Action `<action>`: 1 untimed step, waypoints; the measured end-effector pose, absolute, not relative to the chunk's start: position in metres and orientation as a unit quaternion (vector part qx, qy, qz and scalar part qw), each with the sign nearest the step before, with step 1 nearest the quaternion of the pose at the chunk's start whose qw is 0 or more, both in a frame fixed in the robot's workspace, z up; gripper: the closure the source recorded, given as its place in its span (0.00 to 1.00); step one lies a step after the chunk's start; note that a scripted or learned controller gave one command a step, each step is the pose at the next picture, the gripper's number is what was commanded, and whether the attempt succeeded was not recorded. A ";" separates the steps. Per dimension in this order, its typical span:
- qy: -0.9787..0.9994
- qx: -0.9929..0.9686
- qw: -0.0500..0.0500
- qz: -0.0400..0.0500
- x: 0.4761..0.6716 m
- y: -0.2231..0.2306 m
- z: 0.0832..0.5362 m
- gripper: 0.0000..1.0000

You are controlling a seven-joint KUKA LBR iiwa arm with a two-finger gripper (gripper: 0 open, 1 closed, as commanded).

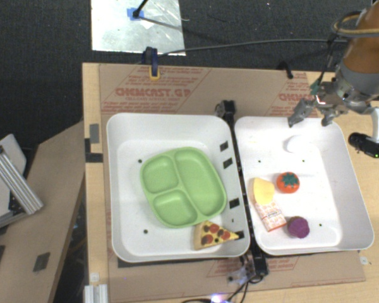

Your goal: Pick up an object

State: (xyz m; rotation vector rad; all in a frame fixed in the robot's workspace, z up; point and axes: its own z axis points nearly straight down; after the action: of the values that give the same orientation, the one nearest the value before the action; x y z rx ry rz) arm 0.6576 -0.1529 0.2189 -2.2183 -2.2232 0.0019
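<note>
Resting in the right bin [347,169]: round orange-red tomato [288,182].

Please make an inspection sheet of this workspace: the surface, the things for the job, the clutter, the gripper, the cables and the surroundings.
Surface: bench with cardboard sheet under two white bins, left bin and right bin.
Job's things: in the right bin, tomato toy, yellow wedge, small red-and-white carton, purple toy; in the left bin, pizza slice toy.
Clutter: green divided plate in the left bin, nothing on it.
Gripper: gripper above the right bin's far edge, fingers spread, nothing between them.
Cables: thin cable across the dark floor towards the arm.
Surroundings: shiny sheet on dark floor; blue clamp at the cardboard's far edge.
</note>
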 end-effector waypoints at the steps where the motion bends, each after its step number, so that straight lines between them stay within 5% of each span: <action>1: -0.708 -0.706 0.000 0.000 0.661 -0.153 0.178 0.00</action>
State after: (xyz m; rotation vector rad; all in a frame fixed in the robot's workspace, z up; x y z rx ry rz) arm 0.6612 -0.1528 0.1777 -2.2190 -2.2253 0.0004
